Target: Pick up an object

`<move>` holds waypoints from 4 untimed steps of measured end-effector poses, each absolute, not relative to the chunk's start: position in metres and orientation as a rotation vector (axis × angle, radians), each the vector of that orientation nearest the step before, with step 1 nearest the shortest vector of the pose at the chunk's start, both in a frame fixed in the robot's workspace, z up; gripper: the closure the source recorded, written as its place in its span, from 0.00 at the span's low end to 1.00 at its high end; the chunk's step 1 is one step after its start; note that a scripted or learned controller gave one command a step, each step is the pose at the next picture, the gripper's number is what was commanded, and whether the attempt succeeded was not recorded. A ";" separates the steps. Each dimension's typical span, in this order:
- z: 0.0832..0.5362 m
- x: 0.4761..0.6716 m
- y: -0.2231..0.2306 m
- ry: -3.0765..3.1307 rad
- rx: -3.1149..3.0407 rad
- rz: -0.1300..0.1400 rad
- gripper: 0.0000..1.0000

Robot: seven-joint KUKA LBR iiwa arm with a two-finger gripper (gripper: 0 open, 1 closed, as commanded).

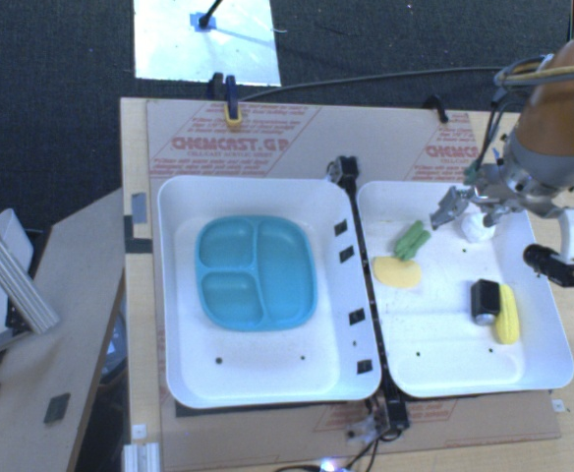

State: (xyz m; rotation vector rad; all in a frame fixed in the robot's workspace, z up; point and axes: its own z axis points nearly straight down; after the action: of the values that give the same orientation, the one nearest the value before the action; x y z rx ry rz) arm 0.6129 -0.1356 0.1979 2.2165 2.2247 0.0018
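White, a small rounded object (478, 228) sits at one o'clock in the right bin (552, 362); your hand (472, 207) hovers there, probably targeting it, grip unclear.

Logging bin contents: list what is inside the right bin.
The right bin holds a green piece, a yellow flat piece, a black block, a yellow banana-like piece and a white object, partly covered by the gripper.

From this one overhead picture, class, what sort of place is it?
Probably a robotics lab test bench: a grey-and-orange robot arm reaches over two white bins, and a clamped acrylic sheet covers the bench.
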 end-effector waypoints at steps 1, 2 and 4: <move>0.138 0.616 -0.129 2.230 2.216 -0.002 0.00; 0.087 0.618 -0.129 2.224 2.218 0.002 0.00; 0.145 0.616 -0.131 2.219 2.217 0.006 1.00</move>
State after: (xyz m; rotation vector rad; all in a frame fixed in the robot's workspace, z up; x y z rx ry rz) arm 0.6158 -0.1313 0.1446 2.2170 2.2190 0.0055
